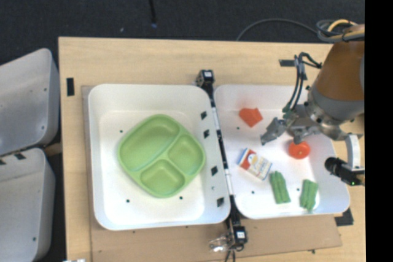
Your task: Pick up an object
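Pale wood shows around the edge of the bench [141,61], and on it sit two shallow white bins side by side. The left bin [104,193] holds a green divided plate [161,155] with three compartments, lying a little askew. The right bin [245,205] has the small things: an orange block [250,116] toward the far side, a small white and orange carton [254,163] near the middle, and two green pieces [279,187] [309,194] along the near edge, just apart from one another. A round red-orange object [299,150] lies toward the bin's right side; its upper part is covered by the tool above it, so I cannot make out its shape fully.

The arm [344,73] comes in from the right, its orange band cut off by the frame. The gripper [293,130] hangs low over the right bin, directly above the red-orange object. The metal parts there blur into one dark grey cluster, and I cannot tell how it is set, or whether it touches the object. A black cable [270,24] loops over the bench behind the arm.
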Tool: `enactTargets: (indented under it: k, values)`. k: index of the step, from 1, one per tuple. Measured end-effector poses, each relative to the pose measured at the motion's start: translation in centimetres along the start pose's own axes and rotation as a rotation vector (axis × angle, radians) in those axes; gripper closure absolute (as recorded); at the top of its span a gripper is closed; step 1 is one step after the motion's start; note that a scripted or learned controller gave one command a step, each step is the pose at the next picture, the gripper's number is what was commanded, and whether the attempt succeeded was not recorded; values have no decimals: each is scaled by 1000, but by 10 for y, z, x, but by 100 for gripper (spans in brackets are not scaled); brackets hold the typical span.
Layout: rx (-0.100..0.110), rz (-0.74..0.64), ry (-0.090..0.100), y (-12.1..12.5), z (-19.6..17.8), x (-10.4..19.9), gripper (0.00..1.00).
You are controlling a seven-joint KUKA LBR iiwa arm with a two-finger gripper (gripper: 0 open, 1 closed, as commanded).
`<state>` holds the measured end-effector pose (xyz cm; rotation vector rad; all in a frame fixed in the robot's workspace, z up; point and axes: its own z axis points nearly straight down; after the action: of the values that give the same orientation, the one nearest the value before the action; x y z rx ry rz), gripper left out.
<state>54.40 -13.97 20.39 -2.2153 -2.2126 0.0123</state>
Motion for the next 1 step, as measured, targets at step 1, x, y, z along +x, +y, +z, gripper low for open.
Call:
enactTargets:
  k: [1]
  values:
    - [-13,-3,-2,3,-7,0,0]
